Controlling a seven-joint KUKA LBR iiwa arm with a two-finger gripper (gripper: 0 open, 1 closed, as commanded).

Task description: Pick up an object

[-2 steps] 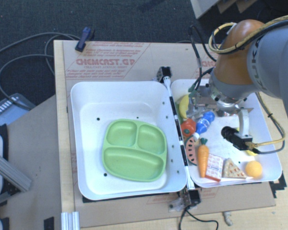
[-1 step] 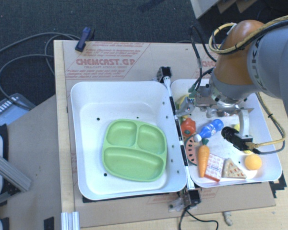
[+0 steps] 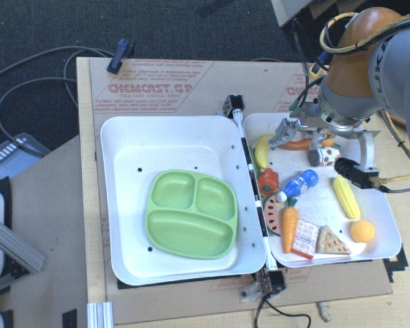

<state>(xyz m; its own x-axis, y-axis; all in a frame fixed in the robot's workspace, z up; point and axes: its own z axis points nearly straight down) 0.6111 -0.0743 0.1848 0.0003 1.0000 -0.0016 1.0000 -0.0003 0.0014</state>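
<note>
My gripper [image 3: 305, 135] hangs low over the back of the right bin [image 3: 389, 219], below the grey and orange wrist. Right under it lies a thin orange-red item [image 3: 298, 144], partly hidden by the gripper. Just to the right sits a small white and red piece [image 3: 326, 156]. A yellow banana [image 3: 261, 152] lies left of the gripper by the bin wall. Toward the front are a red toy [image 3: 268, 182], a blue bottle [image 3: 301, 182], a corn cob [image 3: 346, 197], a carrot [image 3: 289, 221] and an orange [image 3: 362, 231].
The left bin [image 3: 119, 149] holds a green divided plate [image 3: 191, 214]. A snack packet [image 3: 305, 238], a pizza slice [image 3: 332, 242] and a watermelon slice [image 3: 272, 214] lie at the right bin's front. A black cable [image 3: 359, 173] runs off the wrist to the right.
</note>
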